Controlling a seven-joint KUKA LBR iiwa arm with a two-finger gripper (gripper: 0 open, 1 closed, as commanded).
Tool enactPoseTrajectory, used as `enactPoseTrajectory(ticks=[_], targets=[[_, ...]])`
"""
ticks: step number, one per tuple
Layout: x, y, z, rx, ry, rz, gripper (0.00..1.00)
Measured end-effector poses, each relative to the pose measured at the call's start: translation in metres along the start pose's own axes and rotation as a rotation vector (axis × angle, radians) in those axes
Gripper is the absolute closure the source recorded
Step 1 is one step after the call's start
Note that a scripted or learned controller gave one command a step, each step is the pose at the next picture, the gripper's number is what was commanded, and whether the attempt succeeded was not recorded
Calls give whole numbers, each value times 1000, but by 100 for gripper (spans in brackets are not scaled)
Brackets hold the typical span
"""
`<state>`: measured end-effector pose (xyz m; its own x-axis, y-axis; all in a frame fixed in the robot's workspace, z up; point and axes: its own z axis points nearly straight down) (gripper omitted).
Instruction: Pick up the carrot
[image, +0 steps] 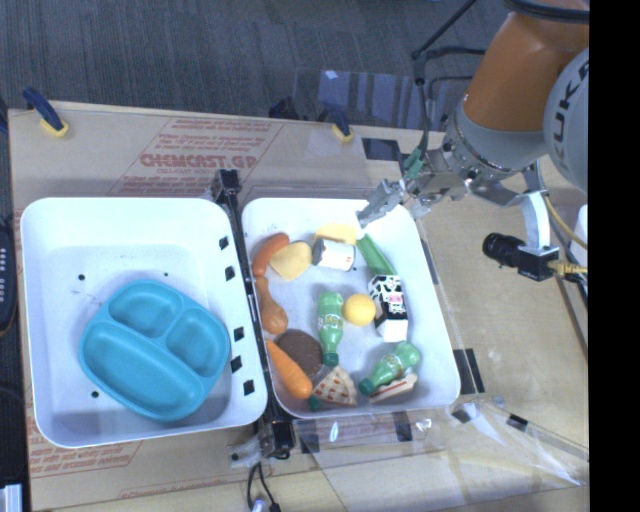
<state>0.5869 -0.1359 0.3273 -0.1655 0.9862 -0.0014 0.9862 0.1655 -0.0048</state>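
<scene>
The carrot (287, 369) is orange and tapered. It lies along the front-left wall of the right bin (432, 300), beside a brown round piece (300, 349) and a pizza slice (336, 385). My gripper (381, 205) hangs over the bin's far rim, near a yellow wedge (337, 232) and a green cucumber (375, 254). It is well away from the carrot, toward the far right. Nothing shows between its tips.
The right bin is crowded with toy food: an orange-red piece (269, 252), a brown-orange piece (272, 310), a lemon (358, 308), two green bottles (330, 325) (391, 367) and a cow-print carton (388, 304). A blue divided plate (150, 345) lies in the left bin (40, 240).
</scene>
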Motion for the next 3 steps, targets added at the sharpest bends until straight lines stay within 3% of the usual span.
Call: enactPoseTrajectory(ticks=[1,2,3], targets=[[54,-17,80,10,4,-18,0],[116,-62,127,8,3,-136,0],[143,-83,137,6,2,-174,0]])
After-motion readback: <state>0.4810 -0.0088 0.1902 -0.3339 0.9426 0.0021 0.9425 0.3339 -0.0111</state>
